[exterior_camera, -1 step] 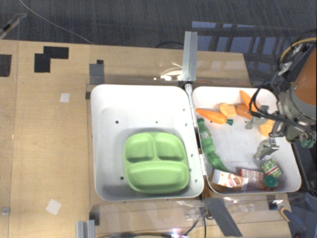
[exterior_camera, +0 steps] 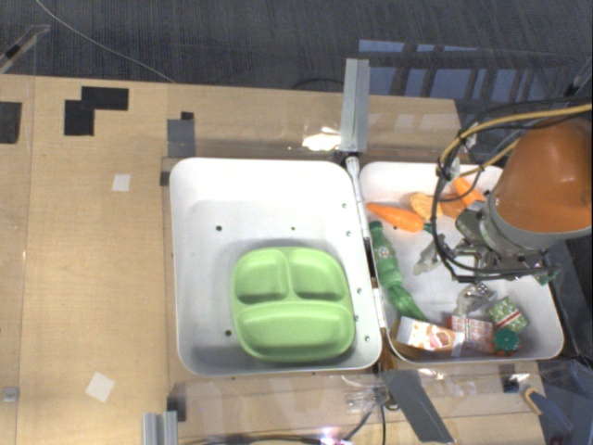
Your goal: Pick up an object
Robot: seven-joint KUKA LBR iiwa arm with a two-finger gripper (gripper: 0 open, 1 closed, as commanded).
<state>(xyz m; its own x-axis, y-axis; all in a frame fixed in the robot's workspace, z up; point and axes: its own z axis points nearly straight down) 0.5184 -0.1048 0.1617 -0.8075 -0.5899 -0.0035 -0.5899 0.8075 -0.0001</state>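
Note:
The right bin [exterior_camera: 408, 188] holds several small items. An orange carrot [exterior_camera: 393, 217] lies at its upper left, with another orange piece [exterior_camera: 447, 197] beside it. A long green item [exterior_camera: 390, 269] runs along the bin's left wall. At the front lie a white-and-orange packet [exterior_camera: 429, 335], a red packet [exterior_camera: 472, 326] and a green-and-white checked item [exterior_camera: 508, 314]. My gripper [exterior_camera: 477, 292] hangs low over the bin's middle right, just above the red packet and the checked item. The grey wrist and the orange band [exterior_camera: 547, 182] hide most of it.
The left bin [exterior_camera: 204, 202] holds a green divided plate [exterior_camera: 292, 302] in its front half. A metal post [exterior_camera: 353, 109] stands behind the wall between the bins. Black cables [exterior_camera: 445, 248] loop from the wrist over the right bin.

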